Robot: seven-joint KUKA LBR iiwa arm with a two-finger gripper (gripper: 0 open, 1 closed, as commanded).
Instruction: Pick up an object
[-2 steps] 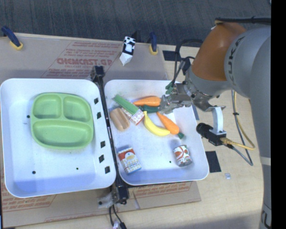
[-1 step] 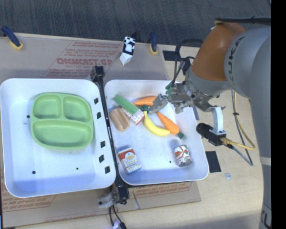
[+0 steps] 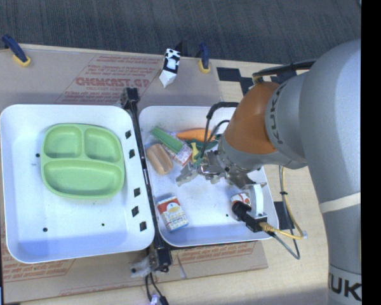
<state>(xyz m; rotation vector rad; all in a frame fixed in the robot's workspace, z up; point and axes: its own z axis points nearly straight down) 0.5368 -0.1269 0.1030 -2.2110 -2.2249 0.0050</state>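
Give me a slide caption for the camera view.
Arm's gripper low in the right bin among small items; green tray in the left bin.

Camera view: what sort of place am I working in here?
Likely a robotics lab's pick-test bench: two white bins clipped onto printed cardboard, toy food such as a green divided plate, and a checkered marker tag.

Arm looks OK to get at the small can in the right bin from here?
Probably yes. The can lies alone on bare bin floor near the front-left corner of the right bin, apart from the food pile, and the tool hovers just above it.
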